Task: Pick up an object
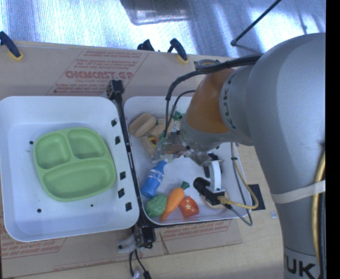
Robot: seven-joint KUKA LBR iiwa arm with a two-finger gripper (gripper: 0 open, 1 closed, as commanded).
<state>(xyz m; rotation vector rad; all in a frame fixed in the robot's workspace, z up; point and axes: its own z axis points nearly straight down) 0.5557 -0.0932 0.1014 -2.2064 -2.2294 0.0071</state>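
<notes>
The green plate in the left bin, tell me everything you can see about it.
The green plate is pale green, looks like matte plastic, and has rounded corners. Raised ridges divide it into three compartments: two smaller ones along the far side and one long one nearer the camera. All three look bare. It lies flat, right side up, slightly skewed, on the floor of the left bin, left of middle. Only the bin floor touches it.

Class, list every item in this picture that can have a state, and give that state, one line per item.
Green three-compartment plastic plate: lying flat in the left white bin, nothing on it.
Blue plastic bottle: lying on its side in the right white bin.
Orange toy carrot: lying down, beside the red toy strawberry.
Tan bread roll: resting at the bin's far end.
</notes>
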